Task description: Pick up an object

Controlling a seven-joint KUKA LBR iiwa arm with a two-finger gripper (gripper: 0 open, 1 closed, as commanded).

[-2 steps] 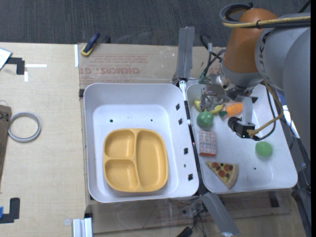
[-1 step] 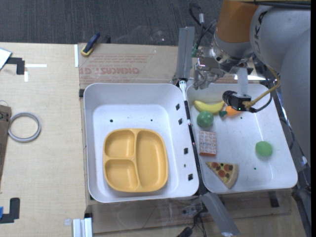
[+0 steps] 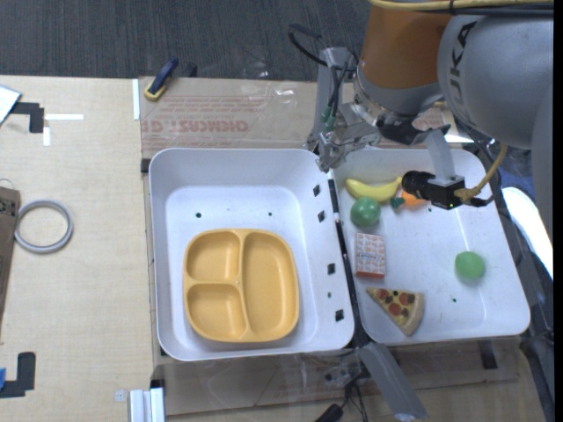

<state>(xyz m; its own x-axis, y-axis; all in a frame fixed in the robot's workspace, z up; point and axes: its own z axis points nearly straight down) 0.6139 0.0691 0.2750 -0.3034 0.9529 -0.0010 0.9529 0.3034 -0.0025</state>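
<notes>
Choosing one target and committing to it is what this step calls for, since the right bin [image 3: 493, 323] holds several toys and none is gripped yet. The fingers [image 3: 329, 148] hang up and to the left of the banana [image 3: 373, 187], over the rim where the two bins meet. From this angle I cannot tell how far apart they stand, and nothing shows between them.

The banana looks like the closest candidate. It lies flat in the bin, just right of the fingers and a little nearer the camera, apart from them. A green ball [image 3: 365, 212] touches the banana's near side, and an orange piece [image 3: 409, 202] sits at the banana's right end. A descent would probably go best centred on the banana's middle, closing across its narrow width, so neither neighbour gets nudged.

Farther from the banana, toward the near rim, lie a small patterned box [image 3: 370, 255] and a pizza slice [image 3: 398, 307]. A second green ball [image 3: 470, 266] rests well off to the banana's lower right.
</notes>
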